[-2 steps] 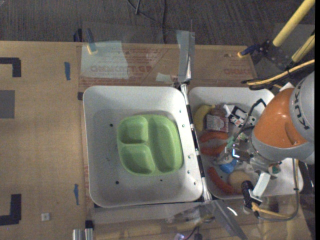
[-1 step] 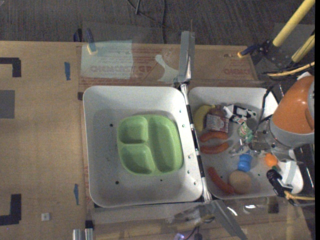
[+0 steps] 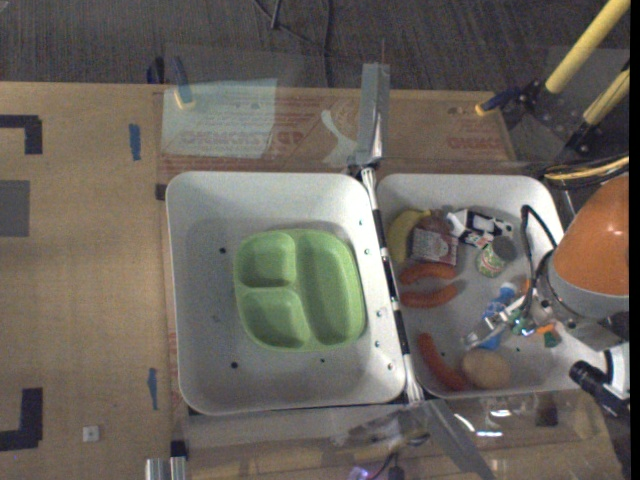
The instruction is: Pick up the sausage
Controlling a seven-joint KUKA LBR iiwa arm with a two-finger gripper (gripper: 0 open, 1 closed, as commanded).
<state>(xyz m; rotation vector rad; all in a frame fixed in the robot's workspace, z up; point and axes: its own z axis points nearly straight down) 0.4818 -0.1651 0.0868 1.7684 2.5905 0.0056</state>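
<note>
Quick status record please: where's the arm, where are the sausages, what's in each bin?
arm: reaching in from the right, gripper low over the right bin
sausages: two side by side mid-bin; a third sausage near the front edge, beside a potato
gripper contact: between the third sausage and the pair, touching neither as far as I can tell
right bin also: banana, small packets and a can
left bin: green divided tray
</note>
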